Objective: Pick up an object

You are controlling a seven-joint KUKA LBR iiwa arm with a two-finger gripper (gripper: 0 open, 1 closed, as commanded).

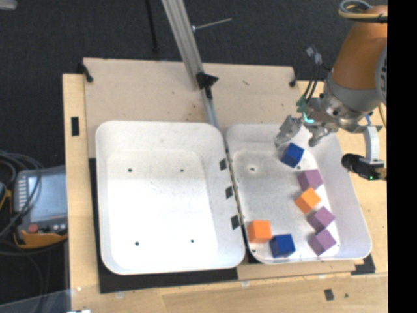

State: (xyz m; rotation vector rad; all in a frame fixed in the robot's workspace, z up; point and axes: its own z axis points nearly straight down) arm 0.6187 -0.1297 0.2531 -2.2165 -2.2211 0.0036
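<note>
Left bin [117,142] sits toward the tabletop's left edge, right bin [348,240] against it on the right, all blocks in the right one. Along that bin's near edge: orange cube [260,230], then dark blue cube [282,245] just beside it toward the near right corner. Further right a loose column down the bin's right side: purple block [311,178], orange block [307,201], purple [321,218], purple [322,241], each touching or nearly touching the next. At the bin's far right part, a blue cube [292,154] lies tilted, apart from the column, right under the gripper [301,134]. Jaws look apart, one finger left of the cube and one behind and to its right, nothing clamped between them yet; cube looks to be resting on the bin floor. Likely step: closing on that blue cube. To do it well, come straight down so both fingers straddle opposite flat faces, not corners, since the cube is rotated and would twist out. Go low enough to catch its middle. Keep clear of the purple block just nearer and of the bin's far wall. Close fully before lifting, lift straight up.
</note>
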